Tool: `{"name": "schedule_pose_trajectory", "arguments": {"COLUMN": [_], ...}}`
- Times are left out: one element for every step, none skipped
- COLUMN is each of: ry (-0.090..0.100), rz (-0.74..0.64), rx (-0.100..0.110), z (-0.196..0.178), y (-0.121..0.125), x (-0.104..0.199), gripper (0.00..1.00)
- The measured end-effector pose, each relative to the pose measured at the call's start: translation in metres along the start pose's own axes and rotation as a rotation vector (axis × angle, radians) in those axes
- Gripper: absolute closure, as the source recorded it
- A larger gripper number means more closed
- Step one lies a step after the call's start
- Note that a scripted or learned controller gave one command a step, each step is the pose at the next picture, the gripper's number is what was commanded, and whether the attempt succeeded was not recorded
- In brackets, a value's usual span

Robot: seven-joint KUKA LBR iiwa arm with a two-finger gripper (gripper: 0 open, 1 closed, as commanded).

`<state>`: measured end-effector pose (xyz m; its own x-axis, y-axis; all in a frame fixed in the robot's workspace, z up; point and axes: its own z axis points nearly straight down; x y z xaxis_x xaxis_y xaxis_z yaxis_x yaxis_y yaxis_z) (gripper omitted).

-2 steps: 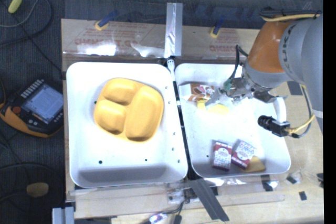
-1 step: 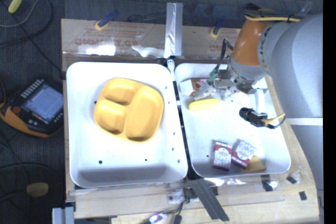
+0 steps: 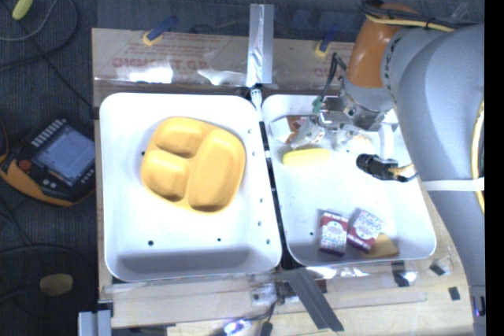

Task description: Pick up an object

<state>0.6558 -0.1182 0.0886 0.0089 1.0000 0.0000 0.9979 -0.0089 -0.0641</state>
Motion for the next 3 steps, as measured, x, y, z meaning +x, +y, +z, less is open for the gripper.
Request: {"name": "schedule_pose_trajectory", "arguments": {"ry": [-0.004, -0.002, -0.009], "rz": [-0.003, 0.018, -0.139], "rx": [0.002, -0.063, -0.062], "z": [-0.007, -0.096, -0.065], "y": [-0.001, 0.006, -0.002], "x": [0.002, 0.039, -0.061], "gripper": [1.00, 1.00, 1.00]}}
